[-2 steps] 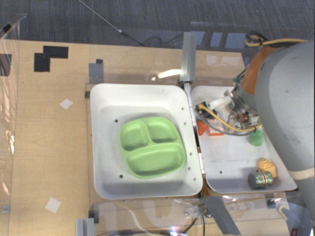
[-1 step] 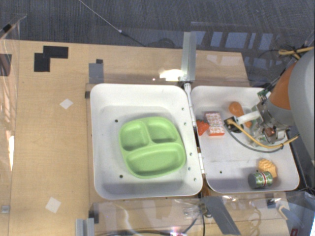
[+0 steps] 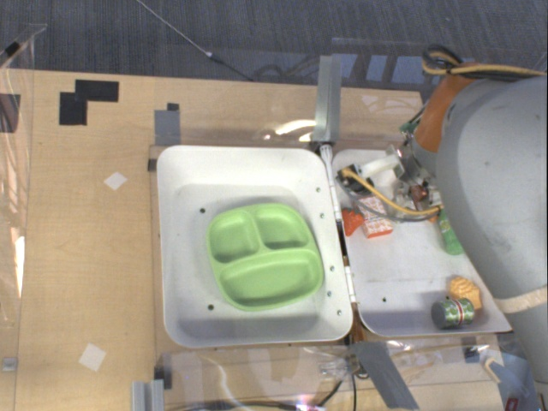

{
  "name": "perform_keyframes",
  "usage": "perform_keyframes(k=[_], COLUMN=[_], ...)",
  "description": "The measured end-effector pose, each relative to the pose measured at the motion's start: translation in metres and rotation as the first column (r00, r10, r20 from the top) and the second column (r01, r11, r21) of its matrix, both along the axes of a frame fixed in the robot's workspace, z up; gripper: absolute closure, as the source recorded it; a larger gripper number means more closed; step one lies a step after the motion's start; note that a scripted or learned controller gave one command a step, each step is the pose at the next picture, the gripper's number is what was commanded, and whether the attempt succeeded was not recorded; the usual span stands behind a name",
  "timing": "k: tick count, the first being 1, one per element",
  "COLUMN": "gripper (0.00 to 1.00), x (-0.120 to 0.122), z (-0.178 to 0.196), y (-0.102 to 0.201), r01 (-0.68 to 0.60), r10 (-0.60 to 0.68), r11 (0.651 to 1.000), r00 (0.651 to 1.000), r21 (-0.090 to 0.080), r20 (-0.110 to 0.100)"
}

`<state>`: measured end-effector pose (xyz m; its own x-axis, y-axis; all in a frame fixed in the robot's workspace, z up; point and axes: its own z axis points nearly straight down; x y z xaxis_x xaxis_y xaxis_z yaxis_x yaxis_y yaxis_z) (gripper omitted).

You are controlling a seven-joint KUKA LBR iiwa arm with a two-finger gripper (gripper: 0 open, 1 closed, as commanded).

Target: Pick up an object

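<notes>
My gripper [image 3: 401, 181] hangs low over the far part of the right bin [image 3: 402, 272], tangled in view with a yellow cable [image 3: 375, 197]. Just in front of it lies a small red and white packet [image 3: 368, 223], near the bin's left wall. A green stick-shaped item [image 3: 449, 235] lies along the arm's edge. Near the front right corner stand a dark green can [image 3: 452, 312] and a yellow-brown lump [image 3: 465, 288]. The big grey arm [image 3: 501, 195] covers the bin's right side.
The left bin [image 3: 171, 229] holds a light green divided plate [image 3: 264, 255] lying flat at its middle. A metal divider post [image 3: 328, 101] stands at the far end between the two bins. Bare wooden bench [image 3: 77, 229] spreads to the left.
</notes>
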<state>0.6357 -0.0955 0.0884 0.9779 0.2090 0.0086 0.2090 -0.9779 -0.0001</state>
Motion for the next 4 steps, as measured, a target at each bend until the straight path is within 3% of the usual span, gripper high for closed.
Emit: perform_keyframes(k=[1,2,3,4], gripper=[1.00,1.00,1.00,1.00], x=[-0.014,-0.093,-0.142,-0.108], z=[0.025,0.002,0.001,0.002], y=[-0.065,0.001,-0.087,-0.016], r01=[-0.063,0.006,-0.006,-0.014], r10=[0.063,-0.006,0.006,0.014], r11=[0.998,1.000,1.000,1.000], r00=[0.998,1.000,1.000,1.000], r21=[-0.002,0.001,-0.005,-0.002], r20=[-0.005,0.000,0.003,0.006])
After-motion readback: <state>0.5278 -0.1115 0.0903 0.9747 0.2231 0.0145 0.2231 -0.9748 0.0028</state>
